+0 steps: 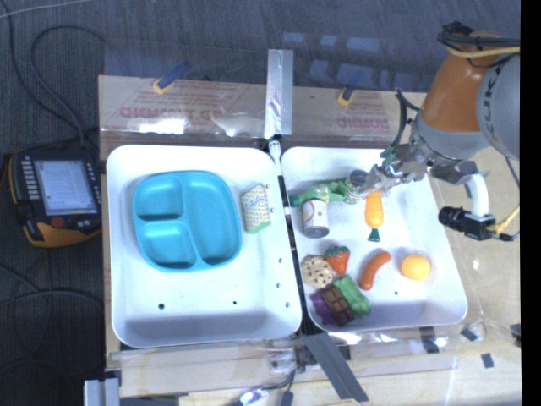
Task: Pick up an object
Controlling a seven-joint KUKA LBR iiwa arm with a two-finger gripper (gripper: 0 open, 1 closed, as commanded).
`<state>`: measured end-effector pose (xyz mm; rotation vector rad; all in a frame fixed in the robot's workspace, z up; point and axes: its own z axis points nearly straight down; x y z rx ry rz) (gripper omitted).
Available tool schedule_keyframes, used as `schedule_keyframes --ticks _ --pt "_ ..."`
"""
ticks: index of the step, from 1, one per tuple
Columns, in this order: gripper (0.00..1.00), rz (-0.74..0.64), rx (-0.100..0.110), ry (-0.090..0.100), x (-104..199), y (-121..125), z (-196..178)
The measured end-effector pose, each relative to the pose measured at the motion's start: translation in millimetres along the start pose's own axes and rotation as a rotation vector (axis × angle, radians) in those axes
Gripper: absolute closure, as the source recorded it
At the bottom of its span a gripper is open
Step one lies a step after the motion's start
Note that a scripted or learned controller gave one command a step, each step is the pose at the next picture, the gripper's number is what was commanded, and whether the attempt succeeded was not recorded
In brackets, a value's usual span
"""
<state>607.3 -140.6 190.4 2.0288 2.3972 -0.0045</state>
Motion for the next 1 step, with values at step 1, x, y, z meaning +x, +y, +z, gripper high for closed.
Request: schedule_keyframes --ticks 1 --pt "1.00 0.079 0.001 0.004 13.7 -71.4 -16.4"
